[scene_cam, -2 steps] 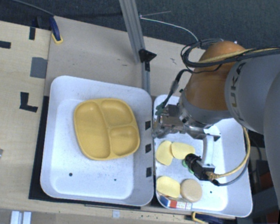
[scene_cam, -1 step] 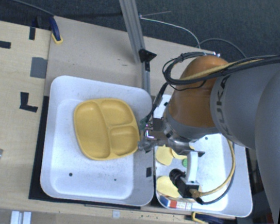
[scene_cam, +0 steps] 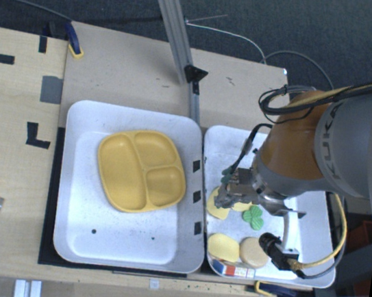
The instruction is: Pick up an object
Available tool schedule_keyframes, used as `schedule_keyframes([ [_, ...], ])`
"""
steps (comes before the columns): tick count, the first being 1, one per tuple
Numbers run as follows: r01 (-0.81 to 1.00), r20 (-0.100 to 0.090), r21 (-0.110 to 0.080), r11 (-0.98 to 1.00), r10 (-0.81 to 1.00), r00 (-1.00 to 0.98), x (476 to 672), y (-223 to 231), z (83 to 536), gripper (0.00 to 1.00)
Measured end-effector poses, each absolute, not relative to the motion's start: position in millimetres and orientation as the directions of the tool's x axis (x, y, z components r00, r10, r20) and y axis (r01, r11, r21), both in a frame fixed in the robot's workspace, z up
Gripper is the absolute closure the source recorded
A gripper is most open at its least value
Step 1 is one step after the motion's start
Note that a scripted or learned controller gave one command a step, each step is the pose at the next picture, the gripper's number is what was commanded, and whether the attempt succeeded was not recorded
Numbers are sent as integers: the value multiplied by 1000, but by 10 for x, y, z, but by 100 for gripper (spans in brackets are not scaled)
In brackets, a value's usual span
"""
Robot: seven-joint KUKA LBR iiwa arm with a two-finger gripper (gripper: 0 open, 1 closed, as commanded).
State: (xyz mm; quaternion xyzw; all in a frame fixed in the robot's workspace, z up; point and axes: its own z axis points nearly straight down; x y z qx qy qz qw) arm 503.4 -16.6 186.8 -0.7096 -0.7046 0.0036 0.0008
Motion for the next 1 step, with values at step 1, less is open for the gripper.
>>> schedule_keyframes([
  [1, 1000, 3, 5, 10, 1000, -10, 5139, 613, 2579, 100],
])
